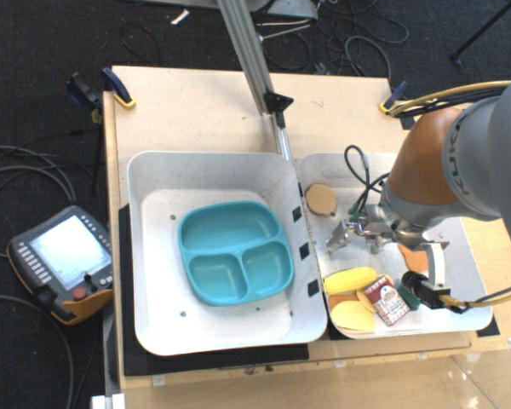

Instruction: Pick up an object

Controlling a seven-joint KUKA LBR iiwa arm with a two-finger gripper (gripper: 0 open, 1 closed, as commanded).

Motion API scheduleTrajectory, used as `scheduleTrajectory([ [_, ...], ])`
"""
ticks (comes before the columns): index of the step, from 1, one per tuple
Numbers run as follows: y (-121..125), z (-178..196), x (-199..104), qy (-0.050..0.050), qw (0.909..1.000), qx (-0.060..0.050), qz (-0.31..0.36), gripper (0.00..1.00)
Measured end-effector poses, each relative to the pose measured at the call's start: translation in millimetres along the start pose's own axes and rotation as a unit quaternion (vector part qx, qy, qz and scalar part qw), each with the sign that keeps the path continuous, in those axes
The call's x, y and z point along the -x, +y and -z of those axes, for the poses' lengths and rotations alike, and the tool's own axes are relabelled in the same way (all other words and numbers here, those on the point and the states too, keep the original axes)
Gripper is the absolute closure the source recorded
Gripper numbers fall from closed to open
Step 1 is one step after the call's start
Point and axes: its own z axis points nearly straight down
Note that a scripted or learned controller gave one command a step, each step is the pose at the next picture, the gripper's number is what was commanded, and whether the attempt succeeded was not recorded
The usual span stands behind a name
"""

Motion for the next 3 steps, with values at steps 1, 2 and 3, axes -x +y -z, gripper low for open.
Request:
scheduleTrajectory([
  [1, 0, -1, 0, 0.000, 1.0000, 0.003, 0.000, 0.00],
  [2, 1, 9, 0, -0.001, 1.0000, 0.005, 0.000, 1.00],
  [3, 0, 72, 3, -0.001, 1.0000, 0.007, 0.001, 1.00],
])
